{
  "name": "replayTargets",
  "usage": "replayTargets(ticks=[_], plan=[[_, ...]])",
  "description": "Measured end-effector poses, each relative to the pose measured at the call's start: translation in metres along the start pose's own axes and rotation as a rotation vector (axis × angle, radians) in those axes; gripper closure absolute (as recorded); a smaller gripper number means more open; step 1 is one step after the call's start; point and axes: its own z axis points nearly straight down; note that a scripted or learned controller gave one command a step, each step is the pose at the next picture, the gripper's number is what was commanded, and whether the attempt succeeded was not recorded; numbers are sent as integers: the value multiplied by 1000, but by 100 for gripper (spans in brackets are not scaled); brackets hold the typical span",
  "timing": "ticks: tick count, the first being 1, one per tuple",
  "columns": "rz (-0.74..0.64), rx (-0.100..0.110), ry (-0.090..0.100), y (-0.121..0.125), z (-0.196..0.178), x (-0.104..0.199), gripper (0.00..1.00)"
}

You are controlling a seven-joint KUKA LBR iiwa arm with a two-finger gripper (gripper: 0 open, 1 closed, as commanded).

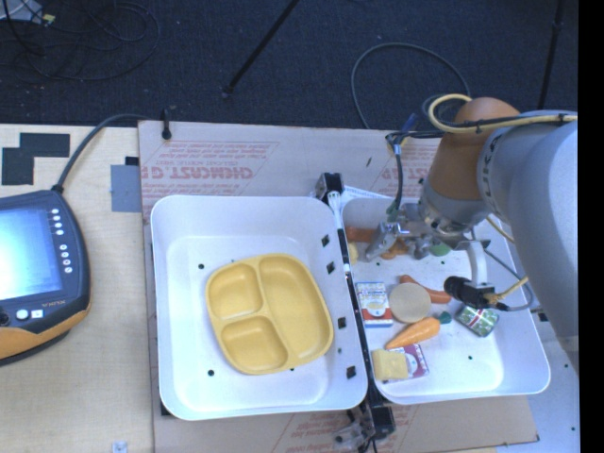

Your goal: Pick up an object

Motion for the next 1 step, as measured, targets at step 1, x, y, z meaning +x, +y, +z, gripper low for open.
replayTargets(ticks=[1], plan=[[0, 1, 0, 0, 0, 7, 0]])
